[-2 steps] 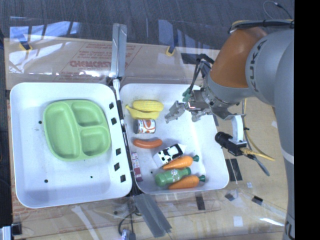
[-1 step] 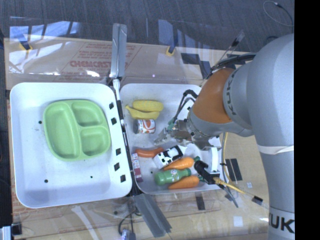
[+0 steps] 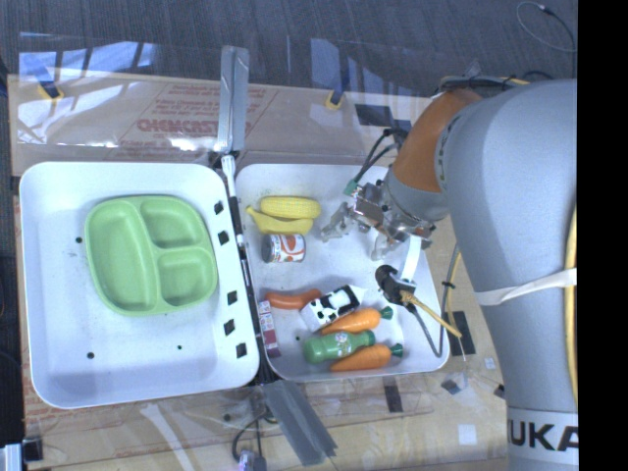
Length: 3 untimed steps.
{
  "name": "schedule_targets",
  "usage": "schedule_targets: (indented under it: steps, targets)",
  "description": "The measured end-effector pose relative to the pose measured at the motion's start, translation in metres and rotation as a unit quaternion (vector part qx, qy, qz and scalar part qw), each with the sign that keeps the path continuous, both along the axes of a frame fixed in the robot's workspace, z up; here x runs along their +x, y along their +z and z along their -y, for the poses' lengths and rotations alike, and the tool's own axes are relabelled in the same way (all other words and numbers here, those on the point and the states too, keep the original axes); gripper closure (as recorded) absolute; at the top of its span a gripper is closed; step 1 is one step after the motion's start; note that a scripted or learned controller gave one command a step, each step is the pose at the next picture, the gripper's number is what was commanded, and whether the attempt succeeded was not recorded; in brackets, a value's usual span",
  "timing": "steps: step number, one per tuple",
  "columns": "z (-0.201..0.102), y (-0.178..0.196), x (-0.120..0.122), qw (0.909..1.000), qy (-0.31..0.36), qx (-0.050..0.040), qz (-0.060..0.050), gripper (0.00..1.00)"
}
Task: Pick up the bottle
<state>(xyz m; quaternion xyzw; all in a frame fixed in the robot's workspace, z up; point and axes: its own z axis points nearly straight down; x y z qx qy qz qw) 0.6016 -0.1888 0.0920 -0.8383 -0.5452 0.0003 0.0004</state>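
The green bottle (image 3: pixel 337 347) lies on its side near the front edge of the right bin (image 3: pixel 424 353), wedged between two orange carrots (image 3: pixel 355 320). My gripper (image 3: pixel 351 239) hangs over the back middle of that bin, just right of the banana (image 3: pixel 287 210) and well behind the bottle. Its fingers are spread, with nothing between them: it is open.
In the right bin, a red and white can (image 3: pixel 284 248) sits under the banana. A reddish sausage-like piece (image 3: pixel 290 300) and a black and white cow toy (image 3: pixel 330 306) lie behind the bottle. The left bin (image 3: pixel 49 361) holds a green divided plate (image 3: pixel 150 253).
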Motion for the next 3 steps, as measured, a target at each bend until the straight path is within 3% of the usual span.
schedule_targets:
  steps: [1, 2, 3]
  targets:
    - [-0.032, 0.001, 0.028, 0.9886, 0.150, 0.0001, 0.001, 0.00]
    - [-0.086, 0.000, 0.051, 0.9910, 0.134, 0.0008, -0.002, 0.00]
    - [-0.008, 0.001, 0.046, 0.9995, -0.032, 0.0001, 0.000, 0.00]
